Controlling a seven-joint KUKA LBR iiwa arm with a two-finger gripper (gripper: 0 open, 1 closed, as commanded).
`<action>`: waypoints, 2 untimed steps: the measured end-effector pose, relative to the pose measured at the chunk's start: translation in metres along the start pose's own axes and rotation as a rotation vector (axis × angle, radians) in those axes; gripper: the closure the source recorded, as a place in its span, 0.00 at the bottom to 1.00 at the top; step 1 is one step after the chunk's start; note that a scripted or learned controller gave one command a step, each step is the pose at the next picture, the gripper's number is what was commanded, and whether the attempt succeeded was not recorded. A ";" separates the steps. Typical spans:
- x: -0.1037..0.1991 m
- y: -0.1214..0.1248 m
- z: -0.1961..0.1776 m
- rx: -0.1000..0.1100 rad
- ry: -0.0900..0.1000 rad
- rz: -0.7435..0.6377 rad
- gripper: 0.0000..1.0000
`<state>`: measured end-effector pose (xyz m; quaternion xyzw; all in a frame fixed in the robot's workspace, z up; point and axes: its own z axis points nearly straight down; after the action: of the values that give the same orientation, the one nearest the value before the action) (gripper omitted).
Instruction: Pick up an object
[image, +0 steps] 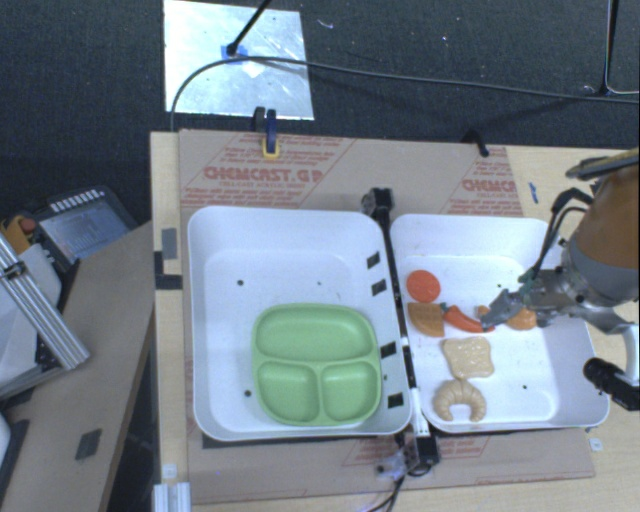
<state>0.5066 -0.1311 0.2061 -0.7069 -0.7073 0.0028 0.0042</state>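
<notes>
Reaching low into the right bin (560, 400), pincer (492, 314) beside carrot (462, 319), positioned for grasping; opening cannot be told.

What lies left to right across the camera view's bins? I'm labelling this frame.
Green divided tray → orange ball → croissant → gripper. The items bunched by the gripper overlap too much to order.

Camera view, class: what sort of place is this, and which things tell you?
Probably a robotics lab bench for pick-up trials. Two white bins sit on cardboard, one holding toy food such as a croissant, with an end effector reaching in.
</notes>
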 end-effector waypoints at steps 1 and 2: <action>0.000 0.003 -0.005 -0.011 -0.002 -0.003 0.00; 0.006 0.002 0.056 -0.006 0.000 -0.001 0.00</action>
<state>0.5084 -0.1251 0.1499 -0.7065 -0.7077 0.0008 0.0021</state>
